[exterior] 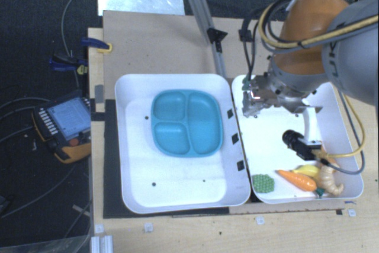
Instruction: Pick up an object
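Our end effector (251, 102) sits just right of the blue plate (186, 122), with the carrot (296, 179) farther right and lower. We can't tell if it's spread or pinching.

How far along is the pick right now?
Done: nothing lifted yet; the carrot, green vegetable and yellow piece lie at the right bin's near edge. In hand: the gripper hangs over that bin's far-left corner, apart from them. Left: reach one, grip, lift.
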Available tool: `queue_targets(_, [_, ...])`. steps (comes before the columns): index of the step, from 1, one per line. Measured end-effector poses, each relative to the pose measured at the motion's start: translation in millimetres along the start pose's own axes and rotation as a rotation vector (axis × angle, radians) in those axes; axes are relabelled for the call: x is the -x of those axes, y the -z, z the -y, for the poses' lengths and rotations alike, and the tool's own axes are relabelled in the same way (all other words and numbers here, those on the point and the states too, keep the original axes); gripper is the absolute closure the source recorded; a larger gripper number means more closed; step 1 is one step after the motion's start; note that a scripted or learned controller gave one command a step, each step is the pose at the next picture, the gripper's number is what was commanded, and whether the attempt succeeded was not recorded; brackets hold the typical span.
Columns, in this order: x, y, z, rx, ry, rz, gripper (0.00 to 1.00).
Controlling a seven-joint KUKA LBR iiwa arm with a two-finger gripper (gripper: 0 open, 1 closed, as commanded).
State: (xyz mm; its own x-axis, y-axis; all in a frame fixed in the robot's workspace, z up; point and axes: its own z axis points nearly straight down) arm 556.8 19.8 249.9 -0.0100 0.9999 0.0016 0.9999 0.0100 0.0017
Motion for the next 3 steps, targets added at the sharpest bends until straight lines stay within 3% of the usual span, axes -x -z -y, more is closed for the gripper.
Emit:
queue_targets(2, [-90,-32,12,-0.003,0.0,0.0,1.0])
queue_targets(3, [-87,-32,11,-0.002,-0.006,0.001,0.0])
